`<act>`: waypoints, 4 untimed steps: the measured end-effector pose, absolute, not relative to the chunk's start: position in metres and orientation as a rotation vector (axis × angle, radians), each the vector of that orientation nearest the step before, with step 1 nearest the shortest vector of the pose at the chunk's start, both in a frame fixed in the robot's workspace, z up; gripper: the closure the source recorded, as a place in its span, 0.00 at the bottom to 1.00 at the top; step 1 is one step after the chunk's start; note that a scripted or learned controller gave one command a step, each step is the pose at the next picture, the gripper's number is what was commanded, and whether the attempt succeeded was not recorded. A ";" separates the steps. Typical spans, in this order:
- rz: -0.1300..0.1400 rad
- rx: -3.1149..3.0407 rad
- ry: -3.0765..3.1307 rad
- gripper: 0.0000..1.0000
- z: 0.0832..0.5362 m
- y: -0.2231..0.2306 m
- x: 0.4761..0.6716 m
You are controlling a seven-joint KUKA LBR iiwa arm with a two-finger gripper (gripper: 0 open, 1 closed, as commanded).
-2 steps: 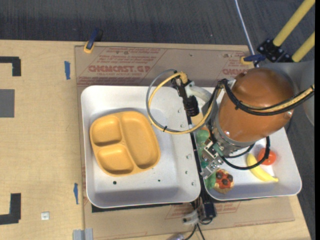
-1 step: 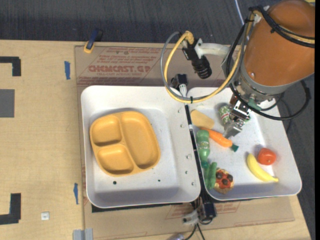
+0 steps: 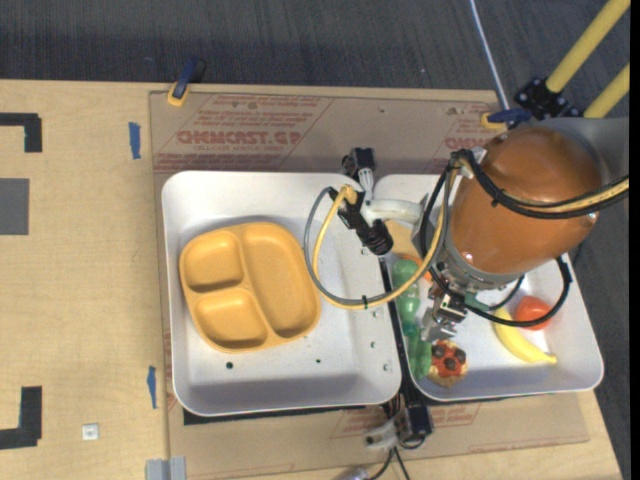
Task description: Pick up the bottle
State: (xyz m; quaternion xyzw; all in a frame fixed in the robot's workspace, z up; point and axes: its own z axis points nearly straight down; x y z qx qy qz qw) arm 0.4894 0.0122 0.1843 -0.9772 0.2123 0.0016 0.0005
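1. The bottle [image 3: 408, 286] lies on its side in the right bin [image 3: 580, 368], hard against that bin's left wall, just right of the frame's centre. It is green and looks translucent; the arm [image 3: 525, 208] and its wrist hide a good part of it.
2. Judged from its look, it is a light plastic bottle: fairly stiff, smooth and rounded, so likely to slip or roll under a pinch. Across the middle of the body, jaws square to its long axis, seems the safest hold.
3. The gripper [image 3: 440, 318] hangs low over the bottle's lower end, at the centre-right of the frame. I cannot tell from this view whether its claw is spread or pressed together, nor whether it pinches anything.
4. Just below the bottle, toward the bin's lower left corner, sits a small dark multicoloured object [image 3: 447, 362], close enough to get in the way.
5. Further right in the same bin lie a tomato-like red piece [image 3: 532, 310] and, just below it, a banana [image 3: 524, 346], both apart from the bottle.
6. The bin wall beside the bottle leaves little room for a finger on that side.
7. The left bin [image 3: 200, 368] holds a yellow divided tray [image 3: 248, 285], well apart; a yellow cable [image 3: 325, 268] loops over its right part.
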 end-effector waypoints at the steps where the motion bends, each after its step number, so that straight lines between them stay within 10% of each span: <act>1: 0.002 -3.096 0.519 1.00 0.203 -0.044 0.491; 2: 0.005 -3.124 0.319 1.00 0.184 0.007 0.502; 3: 0.002 -3.120 0.348 1.00 0.185 0.058 0.560; 4: -0.009 -3.112 0.370 1.00 0.149 0.074 0.554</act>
